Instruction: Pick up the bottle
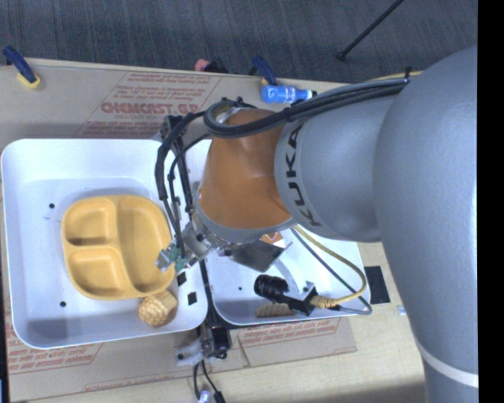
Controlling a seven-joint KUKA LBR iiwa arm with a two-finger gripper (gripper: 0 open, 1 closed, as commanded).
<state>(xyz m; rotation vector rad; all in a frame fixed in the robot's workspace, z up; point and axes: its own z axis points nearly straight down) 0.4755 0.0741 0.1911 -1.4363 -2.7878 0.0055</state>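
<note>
My gripper [171,259] hangs low over the left bin [25,225], at the right rim of a yellow divided plate [109,246]. I cannot make out anything held in it. The grey arm with its orange band [244,175] reaches in from the right and hides most of the right bin [235,305]. A small brown patch [273,238] peeks out under the arm, too little of it visible to tell what it is.
A tan woven ball [158,308] lies in the left bin just below the plate, near the divider between the bins. A brown strip-like object [273,311] rests at the right bin's front wall. Blue clamps [281,95] grip the bench's far edge.
</note>
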